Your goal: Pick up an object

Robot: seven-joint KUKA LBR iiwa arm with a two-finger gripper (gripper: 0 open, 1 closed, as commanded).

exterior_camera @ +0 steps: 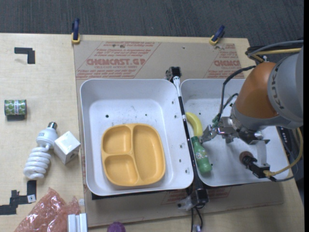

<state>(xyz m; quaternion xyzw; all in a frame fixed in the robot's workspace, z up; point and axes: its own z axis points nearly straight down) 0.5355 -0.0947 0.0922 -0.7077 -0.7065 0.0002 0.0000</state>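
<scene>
In the right bin (205, 92) a yellow banana-shaped object (195, 123) lies along the left wall. Just below it is a green bottle (202, 155), lying lengthwise. The arm, grey with an orange band (258, 95), reaches over this bin from the right. My gripper (211, 132) hangs low over the bin floor, just right of the banana's lower end and above the bottle's top. The wrist body hides much of it, and I see nothing held in it.
The left bin (96, 100) holds a yellow divided plate (133, 154). On the bench to the left lie a spiral light bulb (38, 153), a white cube (66, 147), a small green can (15, 108) and a pink mesh bag (48, 211). Cables trail from the wrist at the right.
</scene>
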